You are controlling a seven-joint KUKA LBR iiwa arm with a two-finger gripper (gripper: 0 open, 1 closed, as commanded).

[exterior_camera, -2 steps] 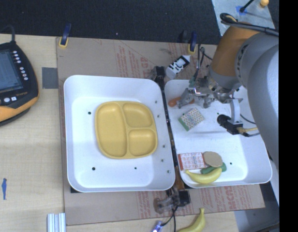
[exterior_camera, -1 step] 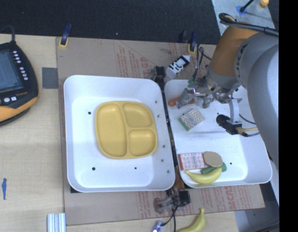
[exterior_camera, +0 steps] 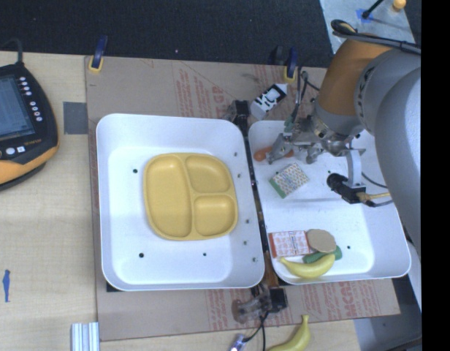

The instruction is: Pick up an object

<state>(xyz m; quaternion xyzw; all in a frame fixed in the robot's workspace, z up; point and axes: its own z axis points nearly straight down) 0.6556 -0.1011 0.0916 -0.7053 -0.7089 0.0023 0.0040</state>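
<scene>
A: Camera view, from above at a slant. What occupies the left bin [exterior_camera: 115, 196]?

B: A yellow divided plate [exterior_camera: 190, 195] with three compartments, lying flat near the bin's middle.

A: And the right bin [exterior_camera: 386, 232]?

B: The arm [exterior_camera: 371, 86], grey with an orange band, reaches in from the right and comes down over the bin's far end. Its gripper [exterior_camera: 307, 146] sits low there, just above the bin floor. Whether the jaws are spread or pressed together cannot be told from this angle, and nothing is seen between them.

A: Where are the objects available for picking?

B: A small green patterned packet [exterior_camera: 289, 178] lies on the bin floor just in front of the gripper, apart from it. A small orange piece [exterior_camera: 261, 153] lies beside the gripper at the bin's left wall. At the near end, a banana [exterior_camera: 307, 268] rests against the front wall, with a red-and-white card [exterior_camera: 288, 241], a tan round disc [exterior_camera: 321, 240] and a small green item [exterior_camera: 313, 257] clustered just behind it.

A: Outside the bins?

B: A teach pendant [exterior_camera: 17, 126] lies on the bench at the left, and a second banana [exterior_camera: 296, 336] lies at the bottom edge.
</scene>
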